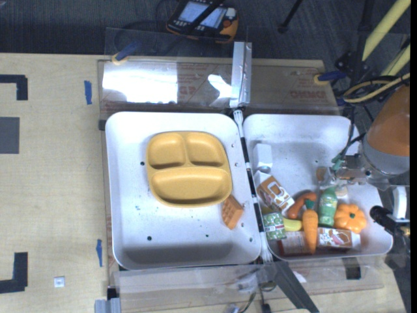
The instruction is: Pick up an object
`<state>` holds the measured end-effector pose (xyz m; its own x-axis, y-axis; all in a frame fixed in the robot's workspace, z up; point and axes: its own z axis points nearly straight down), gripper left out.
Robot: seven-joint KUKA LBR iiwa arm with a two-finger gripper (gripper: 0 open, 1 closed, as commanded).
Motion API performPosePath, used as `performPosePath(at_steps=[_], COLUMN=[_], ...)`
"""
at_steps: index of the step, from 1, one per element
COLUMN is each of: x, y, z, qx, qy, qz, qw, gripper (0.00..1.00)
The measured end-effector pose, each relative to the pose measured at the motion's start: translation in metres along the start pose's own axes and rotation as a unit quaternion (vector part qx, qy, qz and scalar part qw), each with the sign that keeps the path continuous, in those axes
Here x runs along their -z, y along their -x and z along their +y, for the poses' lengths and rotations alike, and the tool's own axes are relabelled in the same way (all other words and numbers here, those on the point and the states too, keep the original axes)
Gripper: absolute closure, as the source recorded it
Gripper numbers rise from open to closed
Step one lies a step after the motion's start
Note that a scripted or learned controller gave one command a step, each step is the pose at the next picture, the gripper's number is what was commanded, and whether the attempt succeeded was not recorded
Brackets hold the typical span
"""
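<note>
The right bin [296, 130] holds a pile of toy foods along its near side. Among them are an orange carrot [310, 228], a green bottle [328, 205], an orange pepper [350, 218], a brown and white packet [273, 193] and a red and white box [320, 240]. A small white item [262, 155] lies apart by the bin's left wall. My gripper [339, 170] hangs over the right side of this bin, just above and behind the green bottle. The arm's orange band [395, 126] and grey wrist rise behind it.
The left bin [130, 194] bears a yellow divided plate [189, 168] and a small orange waffle piece [231, 212] near the wall between the bins. A clear plastic sheet [169, 83] lies behind the bins. Cables and a black part [389, 219] hang at the right.
</note>
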<state>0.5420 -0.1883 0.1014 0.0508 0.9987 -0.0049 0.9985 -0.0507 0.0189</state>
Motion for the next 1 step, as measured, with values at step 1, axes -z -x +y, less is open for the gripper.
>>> performPosePath(at_steps=[1], x=[0.1173], y=[-0.0581], z=[-0.0207], qx=[0.072], qy=[-0.009], qz=[0.003], qw=[0.9974], gripper=[1.0])
